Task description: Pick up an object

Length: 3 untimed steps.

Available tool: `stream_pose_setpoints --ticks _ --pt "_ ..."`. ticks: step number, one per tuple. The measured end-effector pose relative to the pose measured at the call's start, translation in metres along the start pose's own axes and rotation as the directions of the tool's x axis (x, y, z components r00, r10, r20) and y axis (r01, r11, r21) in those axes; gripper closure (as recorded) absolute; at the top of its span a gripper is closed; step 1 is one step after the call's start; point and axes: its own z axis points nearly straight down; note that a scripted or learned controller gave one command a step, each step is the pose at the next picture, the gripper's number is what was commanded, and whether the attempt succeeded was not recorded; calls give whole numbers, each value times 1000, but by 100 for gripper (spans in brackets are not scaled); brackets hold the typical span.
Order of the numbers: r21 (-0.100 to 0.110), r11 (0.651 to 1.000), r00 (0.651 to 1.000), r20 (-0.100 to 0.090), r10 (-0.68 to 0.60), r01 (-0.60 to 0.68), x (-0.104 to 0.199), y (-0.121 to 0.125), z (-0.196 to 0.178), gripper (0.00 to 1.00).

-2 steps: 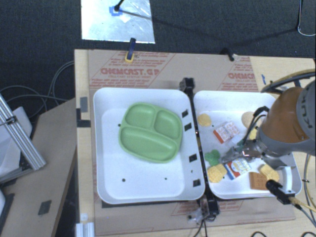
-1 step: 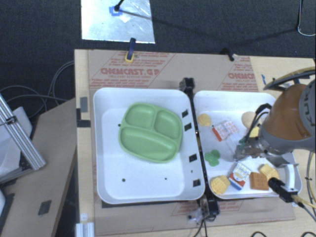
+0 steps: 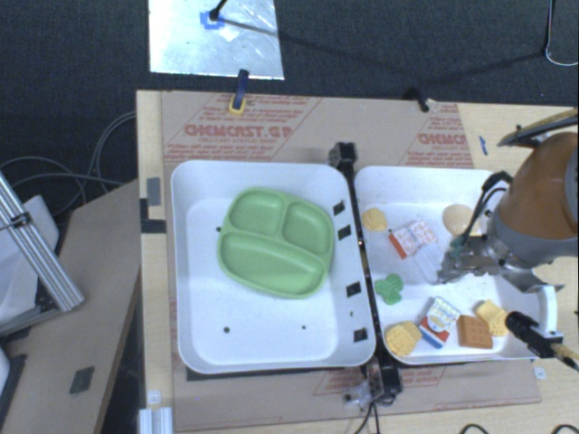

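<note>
My end effector (image 3: 455, 267) low in the right shallow white bin (image 3: 425, 177), grip state I cannot tell, small red-and-white packet (image 3: 412, 239) just left of it, green leaf-shaped toy (image 3: 389, 288) nearby, green divided plastic plate (image 3: 275, 241) in the left white bin (image 3: 194, 269).

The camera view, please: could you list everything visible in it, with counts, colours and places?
bins: 2, white, side by side on the bench
tray: 1, green, three compartments, in left bin
toy foods: about eight, mostly yellow and tan, in right bin, including a round cracker, a brown square, a green piece and a red-and-white packet
foil sheet: 1, silver, beyond the bench
arm: 1, grey with orange band, over right bin
gripper: 1, low in right bin
</note>
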Motion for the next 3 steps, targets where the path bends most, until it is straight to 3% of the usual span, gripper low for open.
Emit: stream_pose_setpoints --ticks 2,3 --pt "-1 1000 1000 0 -1 1 5 9 -89 100" --pt "2 1000 1000 -2 -5 5 54 30 -97 100"
